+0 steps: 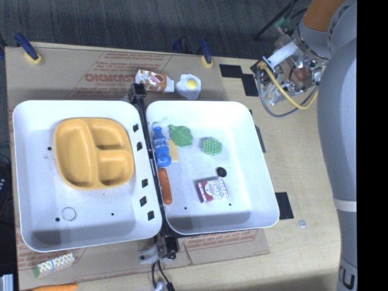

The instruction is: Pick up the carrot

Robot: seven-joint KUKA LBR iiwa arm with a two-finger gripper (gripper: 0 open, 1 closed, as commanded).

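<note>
The carrot, a short orange stick, lies along the left wall of the right bin, just below a blue bottle. My gripper hangs outside the bins, above the bench beyond the right bin's far right corner, with yellow cable looped under it. It is far from the carrot, up and to the right. Nothing is seen held in it.
The right bin also holds a green leaf, a green dotted ball, a small black piece and a red-and-white packet. A yellow divided plate sits in the left bin. A small carton and an egg-like toy lie behind the bins.
</note>
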